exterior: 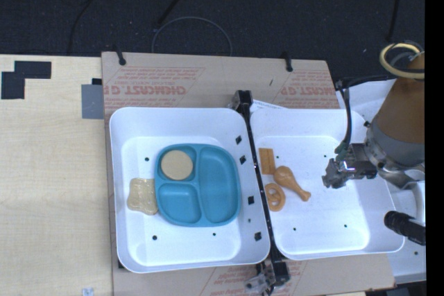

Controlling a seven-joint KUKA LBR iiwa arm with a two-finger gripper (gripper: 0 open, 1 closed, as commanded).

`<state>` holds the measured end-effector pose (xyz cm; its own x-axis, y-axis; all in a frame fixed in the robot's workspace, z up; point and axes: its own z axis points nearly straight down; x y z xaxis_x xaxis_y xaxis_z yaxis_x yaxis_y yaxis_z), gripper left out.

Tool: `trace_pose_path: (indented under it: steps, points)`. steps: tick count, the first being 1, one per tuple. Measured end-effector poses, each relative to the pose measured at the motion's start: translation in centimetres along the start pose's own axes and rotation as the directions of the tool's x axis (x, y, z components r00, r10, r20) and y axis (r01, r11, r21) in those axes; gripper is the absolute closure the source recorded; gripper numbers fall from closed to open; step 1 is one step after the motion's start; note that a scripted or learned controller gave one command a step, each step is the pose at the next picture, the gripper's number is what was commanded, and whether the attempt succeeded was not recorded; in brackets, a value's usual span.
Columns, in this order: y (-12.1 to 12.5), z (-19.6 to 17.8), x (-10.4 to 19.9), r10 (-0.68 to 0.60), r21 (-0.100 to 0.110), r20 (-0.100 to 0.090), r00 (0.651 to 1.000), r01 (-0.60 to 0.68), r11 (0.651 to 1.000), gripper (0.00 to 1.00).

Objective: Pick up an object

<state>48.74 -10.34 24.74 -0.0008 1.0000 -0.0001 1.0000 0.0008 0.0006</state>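
Note:
In the right bin [316, 239] lie three tan food toys: a flat rectangular cracker [266, 159], a drumstick [292, 181] and a pretzel [275, 197], all near the bin's left wall. My gripper [335, 175] hangs over the right part of that bin, about a hand's width to the right of the drumstick, with nothing seen between its fingers. The left bin [132, 142] holds a blue divided plate [208, 187] with a round beige cookie [176, 165] in its top-left compartment. A pale slice of bread [143, 195] lies just left of the plate.
A black divider [253, 177] runs between the two bins. Cardboard [208, 80] lies under both bins. The arm's grey and orange body [406, 114] stands over the right bin's right edge. The right bin's middle and front floor is bare white.

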Motion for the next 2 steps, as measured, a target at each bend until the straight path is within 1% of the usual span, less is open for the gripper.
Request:
trace_pose_path:
  steps: [1, 2]
  points:
    - [-0.4, -0.4, 4.7, -0.003, 0.004, -0.003, 1.000, 0.003, 1.000, 1.00]
    - [-1.0, -0.4, 10.8, -0.005, 0.005, -0.003, 1.000, 0.005, 1.000, 1.00]
